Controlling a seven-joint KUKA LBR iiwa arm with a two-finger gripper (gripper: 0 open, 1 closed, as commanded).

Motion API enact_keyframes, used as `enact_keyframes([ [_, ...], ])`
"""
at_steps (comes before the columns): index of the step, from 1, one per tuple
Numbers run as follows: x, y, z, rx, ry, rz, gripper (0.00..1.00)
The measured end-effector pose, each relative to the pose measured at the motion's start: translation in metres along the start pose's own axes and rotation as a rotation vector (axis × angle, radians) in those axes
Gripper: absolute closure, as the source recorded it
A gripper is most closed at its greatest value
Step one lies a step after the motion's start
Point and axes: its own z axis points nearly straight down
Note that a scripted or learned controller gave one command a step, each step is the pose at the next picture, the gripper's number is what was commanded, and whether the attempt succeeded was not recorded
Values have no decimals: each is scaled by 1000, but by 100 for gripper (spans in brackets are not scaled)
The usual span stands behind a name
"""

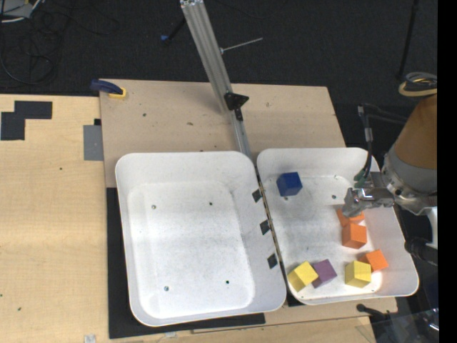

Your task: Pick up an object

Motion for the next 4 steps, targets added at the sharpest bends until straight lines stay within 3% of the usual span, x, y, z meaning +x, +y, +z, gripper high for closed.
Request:
enact_keyframes([
  [1,53,6,-1,2,3,-3,100],
  [3,160,44,10,2,2,-3,100],
  [4,199,59,-2,0,1,-1,100],
])
